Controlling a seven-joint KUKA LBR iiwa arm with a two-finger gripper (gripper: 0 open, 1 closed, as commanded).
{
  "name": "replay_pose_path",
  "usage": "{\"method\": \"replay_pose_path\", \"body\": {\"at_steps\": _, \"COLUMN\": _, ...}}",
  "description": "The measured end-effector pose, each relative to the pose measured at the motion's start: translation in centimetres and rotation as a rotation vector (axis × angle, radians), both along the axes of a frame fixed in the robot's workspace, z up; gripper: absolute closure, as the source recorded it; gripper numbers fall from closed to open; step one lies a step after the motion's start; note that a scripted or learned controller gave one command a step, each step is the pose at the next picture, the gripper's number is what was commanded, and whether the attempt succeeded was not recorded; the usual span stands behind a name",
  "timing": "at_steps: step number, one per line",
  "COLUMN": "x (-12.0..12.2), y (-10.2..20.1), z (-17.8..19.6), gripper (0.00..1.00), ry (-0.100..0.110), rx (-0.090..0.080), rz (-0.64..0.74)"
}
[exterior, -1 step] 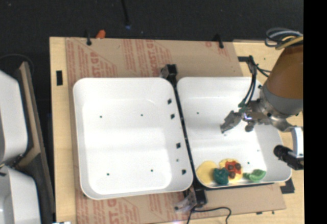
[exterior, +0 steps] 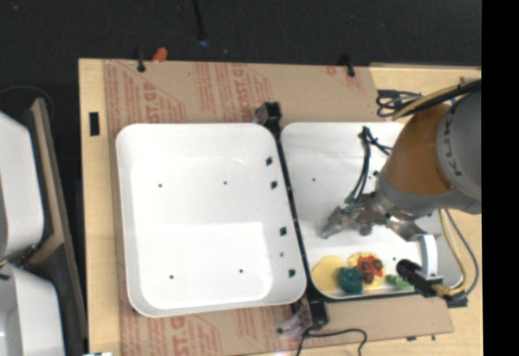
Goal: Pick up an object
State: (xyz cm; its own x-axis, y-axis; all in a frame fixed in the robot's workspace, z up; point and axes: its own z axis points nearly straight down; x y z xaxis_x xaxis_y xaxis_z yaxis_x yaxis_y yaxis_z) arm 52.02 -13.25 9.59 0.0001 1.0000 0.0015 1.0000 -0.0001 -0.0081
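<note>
**Arm low over the right bin, toys at the near wall**

The grey arm (exterior: 422, 168) with its orange band reaches in over the right bin (exterior: 324, 152), and the pincer (exterior: 345, 220) hangs low above the bin's floor; whether it is spread or pressed together, I cannot tell. Just below it, along the near wall, lie a yellow toy (exterior: 327, 269), a teal toy (exterior: 350, 280), a red toy (exterior: 371, 264) and a small green piece (exterior: 400, 280). The left bin (exterior: 203, 216) sits beside it on the tabletop (exterior: 195, 95).

Glossy white plastic bins (exterior: 203, 208), matt cardboard (exterior: 195, 95)
</note>
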Motion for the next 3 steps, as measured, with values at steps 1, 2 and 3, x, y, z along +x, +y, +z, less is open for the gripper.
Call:
{"method": "replay_pose_path", "body": {"at_steps": 1, "x": 3.1, "y": 3.1, "z": 0.5, "gripper": 0.00, "ry": -0.010, "rx": -0.001, "rz": 0.003}}
{"method": "replay_pose_path", "body": {"at_steps": 2, "x": -1.8, "y": 2.6, "z": 4.3, "gripper": 0.00, "ry": -0.011, "rx": -0.002, "rz": -0.002}}
{"method": "replay_pose_path", "body": {"at_steps": 3, "x": 2.9, "y": 2.1, "z": 0.3, "gripper": 0.00, "ry": -0.006, "rx": -0.002, "rz": 0.000}}
